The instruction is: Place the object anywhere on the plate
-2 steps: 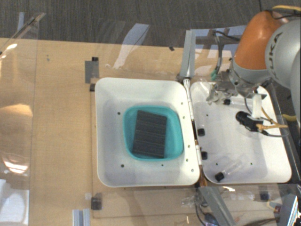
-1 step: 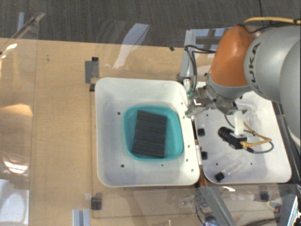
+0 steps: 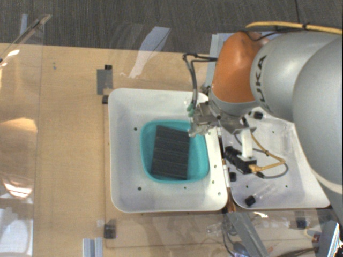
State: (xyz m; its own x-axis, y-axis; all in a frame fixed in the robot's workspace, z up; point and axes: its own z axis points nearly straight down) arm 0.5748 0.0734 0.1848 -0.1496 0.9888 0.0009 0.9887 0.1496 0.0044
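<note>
**Block on plate, gripper at plate's far-right rim**

A dark grey ribbed block (image 3: 171, 151) is seen lying flat on the teal plate (image 3: 146, 153), well inside its rim. The plate is set in the left white bin (image 3: 123, 165). The gripper (image 3: 197, 123) is held over the plate's far-right edge, just beside the block's upper right corner; contact cannot be judged. Whether the gripper is spread or closed cannot be made out, and nothing is seen clamped in it. A small black piece (image 3: 250, 201) is noted in the right bin (image 3: 292, 194).
</note>
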